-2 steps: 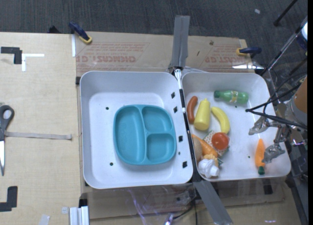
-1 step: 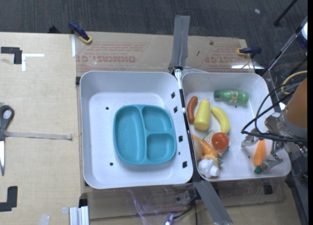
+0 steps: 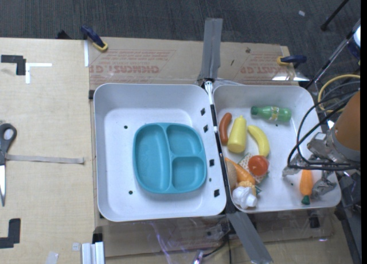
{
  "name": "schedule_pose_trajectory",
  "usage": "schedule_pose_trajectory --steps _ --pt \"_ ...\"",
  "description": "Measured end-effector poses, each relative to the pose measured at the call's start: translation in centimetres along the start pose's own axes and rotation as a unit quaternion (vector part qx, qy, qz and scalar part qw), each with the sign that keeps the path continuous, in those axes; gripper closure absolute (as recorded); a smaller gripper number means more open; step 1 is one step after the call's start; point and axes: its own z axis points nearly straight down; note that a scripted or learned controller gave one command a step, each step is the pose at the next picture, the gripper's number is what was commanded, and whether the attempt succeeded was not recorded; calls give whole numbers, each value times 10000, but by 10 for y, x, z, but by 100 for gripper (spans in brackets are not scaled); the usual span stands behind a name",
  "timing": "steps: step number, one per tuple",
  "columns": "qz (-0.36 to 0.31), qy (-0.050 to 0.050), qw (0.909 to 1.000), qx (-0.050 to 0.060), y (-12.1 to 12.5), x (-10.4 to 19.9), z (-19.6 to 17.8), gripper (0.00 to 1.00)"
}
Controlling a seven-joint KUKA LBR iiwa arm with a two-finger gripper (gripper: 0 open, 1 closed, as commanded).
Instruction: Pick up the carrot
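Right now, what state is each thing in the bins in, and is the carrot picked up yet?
carrot: upright between the gripper fingers, near the right bin front right corner; lifted or not, cannot tell.
green bottle: lying on its side.
banana: lying flat.
yellow bottle: lying down.
sausage: lying by the divider.
tomato: resting in the pile.
blue tray: flat in the left bin.

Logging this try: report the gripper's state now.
Gripper: around the carrot in the right bin; whether the fingers clamp it cannot be told.
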Motion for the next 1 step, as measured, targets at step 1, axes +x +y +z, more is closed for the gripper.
schedule_pose_trajectory --steps 1 --pt "-26 -18 10000 21 -1 -4 -10 100"
